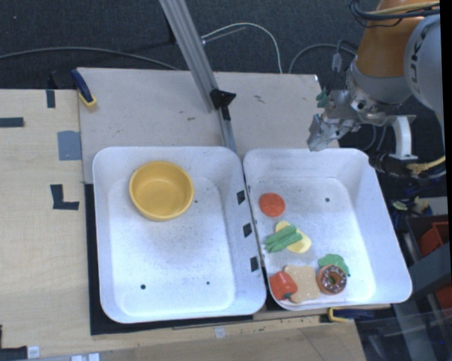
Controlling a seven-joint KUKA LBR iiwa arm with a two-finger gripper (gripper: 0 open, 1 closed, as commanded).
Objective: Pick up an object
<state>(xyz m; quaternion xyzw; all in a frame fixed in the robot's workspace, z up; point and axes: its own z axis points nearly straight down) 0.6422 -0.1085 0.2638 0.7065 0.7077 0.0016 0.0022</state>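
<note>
Now the arm [399, 41] bends down from the right. Its gripper [319, 137] hangs over the far rim of the right bin [362, 207]. Whether its pincer is apart or together cannot be told.

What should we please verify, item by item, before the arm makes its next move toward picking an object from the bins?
1. End effector position: above the right bin's far rim, not over any object: not ok.
2. Finger state: cannot tell.
3. Candidate targets present: orange round piece, green and yellow piece, donut, red piece in the right bin: ok.
4. Isolated target: the orange round piece lies apart from the others: ok.
5. Near-rim cluster: donut and red piece crowd the near wall: not ok.
6. Yellow bowl upright in the left bin: ok.
</note>
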